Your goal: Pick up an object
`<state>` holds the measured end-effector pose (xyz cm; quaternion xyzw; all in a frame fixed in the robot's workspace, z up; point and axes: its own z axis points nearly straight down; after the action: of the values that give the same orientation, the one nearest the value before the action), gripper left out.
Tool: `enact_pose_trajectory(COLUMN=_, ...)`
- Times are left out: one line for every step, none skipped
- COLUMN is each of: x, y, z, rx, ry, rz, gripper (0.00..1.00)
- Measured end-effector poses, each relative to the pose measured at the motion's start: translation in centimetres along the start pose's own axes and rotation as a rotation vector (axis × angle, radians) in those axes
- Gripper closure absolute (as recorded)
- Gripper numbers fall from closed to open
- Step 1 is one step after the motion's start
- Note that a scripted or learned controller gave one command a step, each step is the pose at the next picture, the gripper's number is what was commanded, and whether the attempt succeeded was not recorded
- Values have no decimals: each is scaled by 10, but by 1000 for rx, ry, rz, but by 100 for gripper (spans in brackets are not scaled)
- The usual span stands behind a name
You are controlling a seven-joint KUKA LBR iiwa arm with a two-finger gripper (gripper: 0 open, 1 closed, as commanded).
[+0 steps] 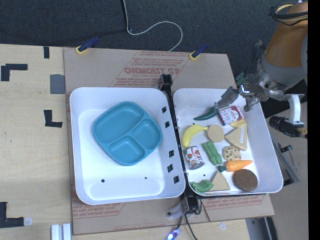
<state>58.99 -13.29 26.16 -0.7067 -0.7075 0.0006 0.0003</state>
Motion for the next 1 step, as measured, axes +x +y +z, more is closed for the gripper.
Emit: enact_pose_trajectory(x=34, y=-49, z=-93, rx=-8, ry=1, rz=-3, gripper=0)
